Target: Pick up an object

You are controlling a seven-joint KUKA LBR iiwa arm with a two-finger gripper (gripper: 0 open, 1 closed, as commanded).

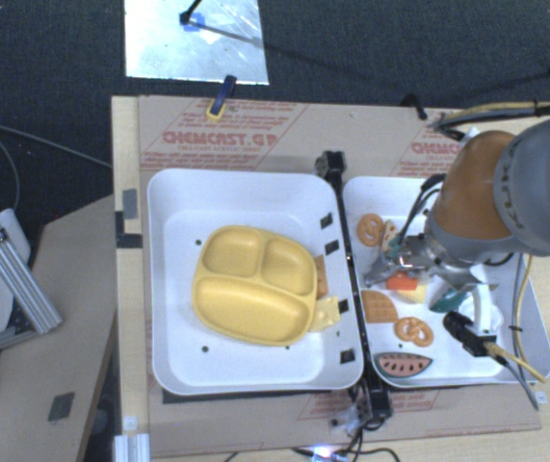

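Observation:
My gripper [395,261] is low in the right bin [535,354], near its left-middle, with the grey arm and orange band [472,195] above it. Just under and right of it lies a small orange-red piece [404,282]. One pretzel [371,227] lies behind the gripper and a second pretzel [413,330] lies in front. A tan waffle-like square [379,306] sits by the bin's left wall. A watermelon slice [403,363] rests at the front. A teal piece [445,299] lies to the gripper's right. I see nothing held.
The left bin [173,354] holds a yellow divided plate [253,284], with a tan piece [322,277] peeking out at its right edge. A black divider [349,258] runs between the bins. A foil sheet [196,25] lies on the floor behind the bench.

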